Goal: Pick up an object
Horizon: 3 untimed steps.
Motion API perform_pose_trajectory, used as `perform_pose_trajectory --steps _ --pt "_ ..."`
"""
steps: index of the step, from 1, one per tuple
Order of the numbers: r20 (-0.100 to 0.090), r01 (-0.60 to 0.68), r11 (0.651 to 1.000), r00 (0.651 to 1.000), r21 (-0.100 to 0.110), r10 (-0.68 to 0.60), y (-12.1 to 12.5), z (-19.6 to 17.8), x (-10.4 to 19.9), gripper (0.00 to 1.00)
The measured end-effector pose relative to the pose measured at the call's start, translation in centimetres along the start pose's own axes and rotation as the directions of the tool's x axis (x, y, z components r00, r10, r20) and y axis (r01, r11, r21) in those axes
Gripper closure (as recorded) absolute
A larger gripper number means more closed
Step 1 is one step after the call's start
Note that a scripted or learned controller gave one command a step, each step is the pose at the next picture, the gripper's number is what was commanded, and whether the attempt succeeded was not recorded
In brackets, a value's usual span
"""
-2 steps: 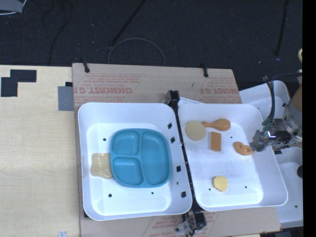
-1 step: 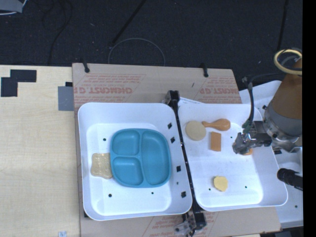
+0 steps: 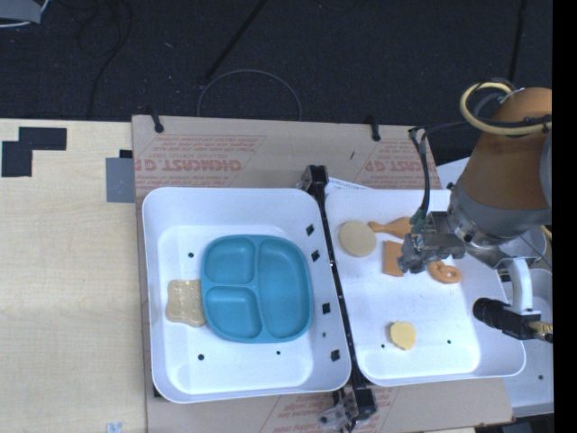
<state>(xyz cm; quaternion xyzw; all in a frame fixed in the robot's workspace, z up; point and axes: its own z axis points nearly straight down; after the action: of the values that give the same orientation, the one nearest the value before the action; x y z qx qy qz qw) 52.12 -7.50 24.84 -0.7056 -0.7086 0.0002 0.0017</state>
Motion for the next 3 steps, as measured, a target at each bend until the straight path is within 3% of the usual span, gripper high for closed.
perform_pose_trajectory --steps 3 --pt "0.001 0.0 1.0 1.0 0.002 0.0 3.0 2.8 15.9 1.0"
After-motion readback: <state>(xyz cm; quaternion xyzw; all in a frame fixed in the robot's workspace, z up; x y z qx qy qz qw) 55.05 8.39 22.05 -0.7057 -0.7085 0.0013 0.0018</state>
